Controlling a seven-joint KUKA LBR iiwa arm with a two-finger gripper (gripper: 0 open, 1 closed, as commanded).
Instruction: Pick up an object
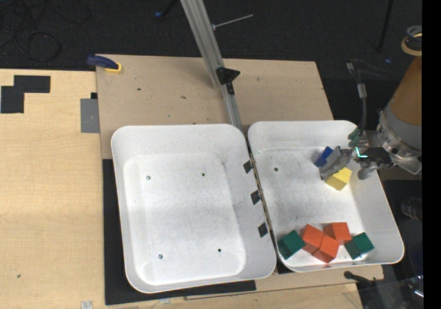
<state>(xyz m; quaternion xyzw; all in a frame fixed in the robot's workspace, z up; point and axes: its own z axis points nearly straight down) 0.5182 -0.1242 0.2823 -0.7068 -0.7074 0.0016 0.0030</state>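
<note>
The arm [406,104] reaches in from the right, its orange band above the wrist, and its gripper [341,165] hangs low over the upper right part of the right bin [296,136]. The gripper sits right at a blue block [324,156] and a yellow block [338,179], which lie just beside each other, the yellow one a little nearer the camera. Its dark parts overlap both blocks here, so I cannot tell whether it is spread, pressed together, or pinching either block.

Along the near edge of the same bin lies a cluster: a green block [291,243] at the left, two orange blocks [324,241] touching in the middle, and another green block [359,245] at the right.

The left bin [138,142] lies just beside it, dark clips joining them at the shared rim.
</note>
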